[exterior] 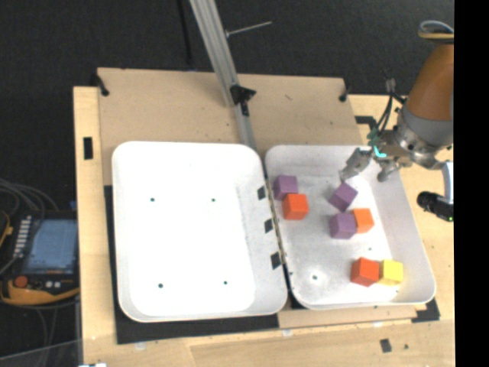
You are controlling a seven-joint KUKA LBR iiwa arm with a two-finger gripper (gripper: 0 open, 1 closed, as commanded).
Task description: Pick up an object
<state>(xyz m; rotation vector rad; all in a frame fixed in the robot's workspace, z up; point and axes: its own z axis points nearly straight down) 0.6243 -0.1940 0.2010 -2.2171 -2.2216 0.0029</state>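
The right bin [313, 163] holds several small cubes. A purple cube [286, 185] and an orange cube [296, 206] lie near its left wall. A tilted purple cube [344, 196] sits mid-bin, with another purple cube [343, 225] and an orange cube [364, 219] just below it. An orange cube [367, 271] and a yellow cube [393, 271] rest side by side at the front right. My gripper [370, 167] hangs over the bin's back right, open, with nothing between its fingers. Its left finger [353, 165] ends just above the tilted purple cube.
The left bin [183, 228] lies beside the right one. A slanted metal pole [221, 52] rises behind the bins. The arm's orange band [434, 82] is at the right edge. A device with cables [42, 251] sits off the bench's left side.
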